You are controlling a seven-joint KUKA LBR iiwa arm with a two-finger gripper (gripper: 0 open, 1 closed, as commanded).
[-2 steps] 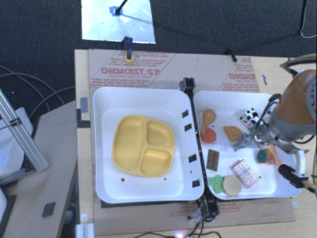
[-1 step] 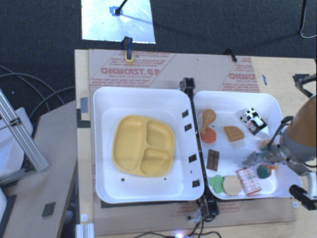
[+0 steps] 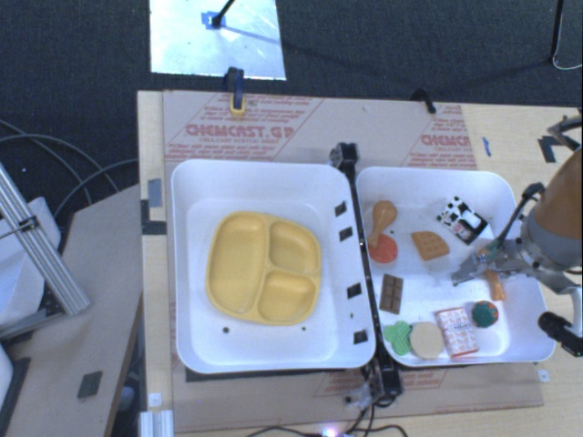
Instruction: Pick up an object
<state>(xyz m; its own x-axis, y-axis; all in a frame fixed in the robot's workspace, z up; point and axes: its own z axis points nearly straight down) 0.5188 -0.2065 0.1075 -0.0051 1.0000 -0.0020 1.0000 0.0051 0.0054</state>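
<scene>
- Left bin [image 3: 182,271]: holds a yellow divided plate [image 3: 264,268] lying flat near its middle, three compartments, nothing in them. Not involved in the pick so far as I can judge.
- Right bin [image 3: 510,189]: holds all the small items, spread apart; every one appears to rest on the bin floor.
- Arm [image 3: 557,217]: reaches in from the right, wrist low over the right half of the right bin.
- Gripper [image 3: 483,267]: down near the floor, right-centre of the bin. The tips are too small and blurred to judge, so I cannot tell whether it has anything.
- Orange stick-like piece [image 3: 495,286]: just beside the gripper tip, possibly touching; likeliest target, in my judgement. Nothing is seen lifted.
- Patterned red packet [image 3: 456,330], near the front edge, with a cream round piece [image 3: 425,340] and a green piece [image 3: 397,335] beside it.
- Drumstick-shaped toy [image 3: 382,217] at the bin's left, a red disc [image 3: 383,248] at its foot.
- Tan cracker-like piece [image 3: 429,244] mid-bin; black-and-white block [image 3: 460,218] towards the back.
- Brown chocolate bar [image 3: 391,292] by the left wall; small green-and-red ball [image 3: 485,313] right of the packet.
- Progress: approach looks done. Grasp unconfirmed, lift not yet made.
</scene>
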